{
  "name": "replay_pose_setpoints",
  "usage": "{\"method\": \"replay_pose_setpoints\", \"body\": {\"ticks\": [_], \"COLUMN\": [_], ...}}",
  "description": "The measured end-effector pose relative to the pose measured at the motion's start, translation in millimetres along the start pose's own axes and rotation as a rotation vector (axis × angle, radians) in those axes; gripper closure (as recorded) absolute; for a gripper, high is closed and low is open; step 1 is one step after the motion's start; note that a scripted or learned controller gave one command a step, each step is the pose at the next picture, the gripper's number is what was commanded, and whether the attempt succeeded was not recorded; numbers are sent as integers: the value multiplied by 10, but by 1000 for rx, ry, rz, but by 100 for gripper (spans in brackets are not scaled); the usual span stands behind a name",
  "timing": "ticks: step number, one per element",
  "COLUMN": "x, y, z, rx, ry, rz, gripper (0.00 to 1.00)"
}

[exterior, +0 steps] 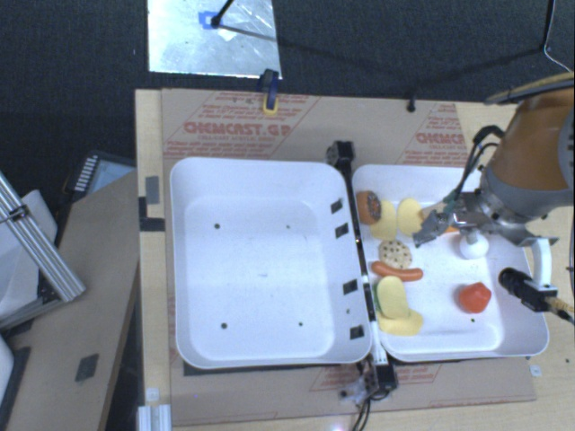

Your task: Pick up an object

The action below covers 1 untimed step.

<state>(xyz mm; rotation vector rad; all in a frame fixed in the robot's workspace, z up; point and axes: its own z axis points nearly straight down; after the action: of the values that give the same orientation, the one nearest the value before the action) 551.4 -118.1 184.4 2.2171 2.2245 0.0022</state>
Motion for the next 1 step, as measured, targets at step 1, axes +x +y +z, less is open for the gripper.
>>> {"method": "replay_pose_setpoints", "body": {"ticks": [1], "x": [257], "y": [50], "z": [937], "rx": [8], "ry": [2], "rz": [-3], "gripper": [0]}}
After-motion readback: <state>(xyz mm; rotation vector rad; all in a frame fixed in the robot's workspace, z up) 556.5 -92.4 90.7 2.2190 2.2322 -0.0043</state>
